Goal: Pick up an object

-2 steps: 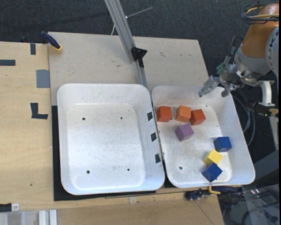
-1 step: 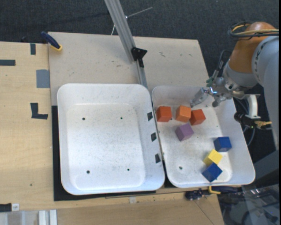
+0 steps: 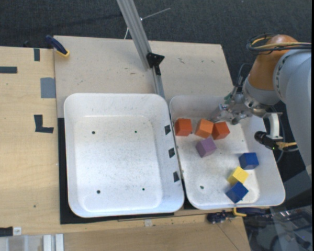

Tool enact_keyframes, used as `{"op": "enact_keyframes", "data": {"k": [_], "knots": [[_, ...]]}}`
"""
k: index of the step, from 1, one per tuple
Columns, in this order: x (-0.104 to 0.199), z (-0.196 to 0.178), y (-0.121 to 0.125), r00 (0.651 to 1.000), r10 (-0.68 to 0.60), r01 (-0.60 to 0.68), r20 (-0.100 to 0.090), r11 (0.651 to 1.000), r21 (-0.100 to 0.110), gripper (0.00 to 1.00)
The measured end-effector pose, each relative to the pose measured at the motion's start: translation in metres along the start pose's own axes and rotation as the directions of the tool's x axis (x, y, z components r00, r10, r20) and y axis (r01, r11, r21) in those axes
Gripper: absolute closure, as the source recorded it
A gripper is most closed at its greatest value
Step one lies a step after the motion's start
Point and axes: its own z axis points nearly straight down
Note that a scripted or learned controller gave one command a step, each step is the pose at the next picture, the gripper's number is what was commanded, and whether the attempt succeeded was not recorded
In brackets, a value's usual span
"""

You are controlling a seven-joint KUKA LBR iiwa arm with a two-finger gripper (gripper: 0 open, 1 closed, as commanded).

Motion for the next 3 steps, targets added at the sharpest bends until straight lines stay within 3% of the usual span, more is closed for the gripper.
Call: {"op": "enact_keyframes", "data": {"k": [1,3], "knots": [[0.001,-0.013,0.001,1.000,-0.001,0.001,0.001,1.000,-0.003,1.00],[0.000,-0.119,0.005,1.000,0.002,-0.002,0.000,1.000,-0.008,1.00]]}}
